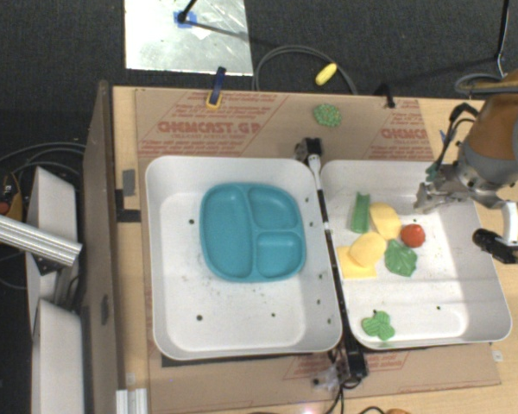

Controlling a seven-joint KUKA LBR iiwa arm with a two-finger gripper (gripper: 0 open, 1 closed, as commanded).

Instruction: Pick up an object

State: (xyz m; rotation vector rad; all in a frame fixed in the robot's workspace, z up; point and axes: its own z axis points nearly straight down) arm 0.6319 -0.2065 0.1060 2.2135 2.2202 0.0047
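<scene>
Gripper [427, 195], at the frame's right edge above the right bin [475, 317]: you cannot tell its state, and nothing shows in its grasp, so the pick remains undone. Nearest lies the red tomato [413, 235], crowded by yellow pieces [368, 248] and a green leaf [401, 259]. Left bin [168, 317] carries a teal tray [252, 231].

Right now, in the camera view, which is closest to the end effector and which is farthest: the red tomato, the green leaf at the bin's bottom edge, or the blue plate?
From the end effector:
1. Red tomato, just below it, right bin.
2. Green leaf, bottom edge of right bin.
3. Blue plate, over in the left bin.
</scene>
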